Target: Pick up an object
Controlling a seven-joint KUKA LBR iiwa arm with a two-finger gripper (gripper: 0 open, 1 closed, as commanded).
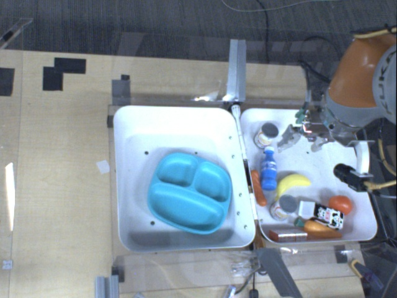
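Steel claw [304, 135] spread wide, nothing betw fingers, above right bin [370, 228].

The gripper [302, 133] is hovering over the right bin's [372, 228] far part, near a small jar [268, 131]; a blue bottle [268, 171], banana [293, 182] and tomato [340, 204] are lying nearer; a blue tray [189, 192] is sitting in the left bin [127, 185].

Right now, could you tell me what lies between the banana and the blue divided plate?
In the camera view, the blue bottle stands between the banana and the blue divided plate, along with the bins' rims.
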